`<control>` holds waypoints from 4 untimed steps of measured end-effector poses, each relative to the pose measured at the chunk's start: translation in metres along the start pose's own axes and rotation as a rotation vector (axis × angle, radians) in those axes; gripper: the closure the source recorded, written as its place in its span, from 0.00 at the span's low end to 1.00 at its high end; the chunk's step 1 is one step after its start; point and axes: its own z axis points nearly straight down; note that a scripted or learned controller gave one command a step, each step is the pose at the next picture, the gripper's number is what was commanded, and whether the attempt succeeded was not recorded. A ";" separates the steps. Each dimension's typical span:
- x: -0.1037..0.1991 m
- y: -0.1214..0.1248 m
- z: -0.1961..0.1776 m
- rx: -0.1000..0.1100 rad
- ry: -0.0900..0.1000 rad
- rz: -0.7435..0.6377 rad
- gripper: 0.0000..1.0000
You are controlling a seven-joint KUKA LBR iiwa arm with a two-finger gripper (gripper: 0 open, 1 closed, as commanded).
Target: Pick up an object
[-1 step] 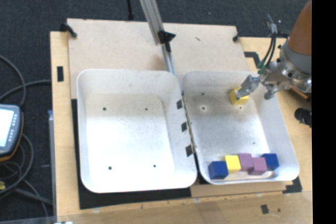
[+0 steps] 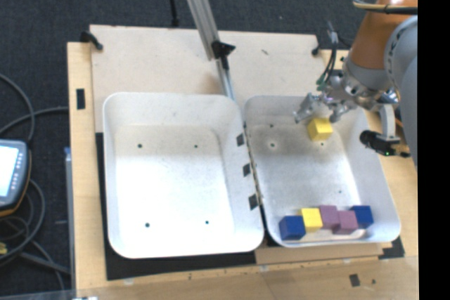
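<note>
Reaching in from the right, the grey arm is cut off by the picture's edge, so only its orange band and wrist show. Its hand hangs over the far part of the right bin, and a yellow cube sits right at the fingertips. The fingers are small and blurred against the white bin; they seem to close on the cube's top, but whether the cube is lifted or resting on the bin floor cannot be told. Along the near wall of the same bin lies a row of blocks: a blue cube, a yellow cube, a purple block and another blue cube, touching one another, their lower edges partly hidden by the rim. The left bin lies beside it on the surface.
</note>
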 end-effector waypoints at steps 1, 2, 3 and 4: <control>-0.010 0.007 0.032 -0.008 -0.001 0.000 0.00; -0.008 -0.026 0.059 -0.004 -0.002 0.003 0.00; -0.008 -0.024 0.046 -0.008 -0.002 0.004 1.00; -0.008 -0.024 0.047 -0.008 -0.001 0.005 0.00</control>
